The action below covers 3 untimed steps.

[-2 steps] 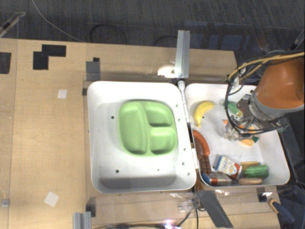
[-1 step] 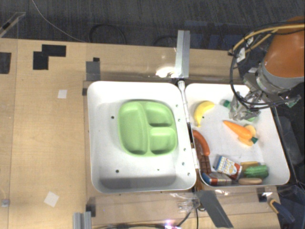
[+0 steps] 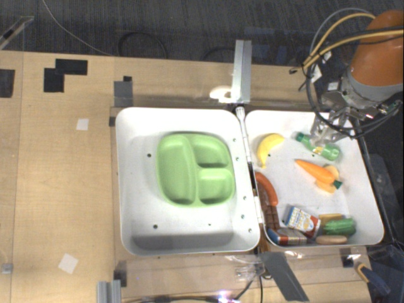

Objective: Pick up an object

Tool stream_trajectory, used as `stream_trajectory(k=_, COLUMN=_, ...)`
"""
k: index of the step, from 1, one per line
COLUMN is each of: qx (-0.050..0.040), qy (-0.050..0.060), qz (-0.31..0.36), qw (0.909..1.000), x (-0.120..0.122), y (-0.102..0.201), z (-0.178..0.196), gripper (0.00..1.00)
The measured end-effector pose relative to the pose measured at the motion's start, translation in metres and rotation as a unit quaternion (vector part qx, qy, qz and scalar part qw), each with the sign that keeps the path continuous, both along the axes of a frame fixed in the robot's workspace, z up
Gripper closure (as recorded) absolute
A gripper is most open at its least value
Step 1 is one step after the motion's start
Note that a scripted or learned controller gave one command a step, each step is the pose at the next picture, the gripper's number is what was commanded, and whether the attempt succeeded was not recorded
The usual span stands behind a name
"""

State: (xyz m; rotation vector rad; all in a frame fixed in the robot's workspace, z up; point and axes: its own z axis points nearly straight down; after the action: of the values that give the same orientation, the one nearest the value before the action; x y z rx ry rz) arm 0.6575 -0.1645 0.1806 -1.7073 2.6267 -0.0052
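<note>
The desk (image 3: 57, 188) carries two white bins side by side. The left bin (image 3: 136, 169) holds one green divided tray (image 3: 194, 169), lying flat near its middle. The right bin (image 3: 366, 188) holds the small things: a carrot (image 3: 317, 171) at the centre right, a banana (image 3: 269, 146) near the upper left wall, a sausage (image 3: 268, 188) along the left wall, and at the near edge a small carton (image 3: 298, 219) beside a green pickle (image 3: 339, 225). A green bottle (image 3: 319, 146) lies on its side in the upper part. The claw (image 3: 326, 133) hangs right over that bottle; whether it is released or clenched, I cannot tell.
</note>
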Motion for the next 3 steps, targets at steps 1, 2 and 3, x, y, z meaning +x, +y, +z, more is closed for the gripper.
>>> stream_trajectory(k=1, qx=-0.0018, qy=-0.001, qz=0.162, qw=0.9867, x=0.011, y=-0.04, z=-0.014, gripper=1.0)
stream_trajectory(k=2, qx=-0.0016, qy=-0.001, qz=0.163, qw=0.9867, x=0.012, y=-0.04, z=-0.014, gripper=0.0)
stream_trajectory(k=3, qx=-0.0032, qy=-0.002, qz=0.14, qw=0.9901, x=-0.053, y=-0.029, z=-0.09, gripper=0.0)
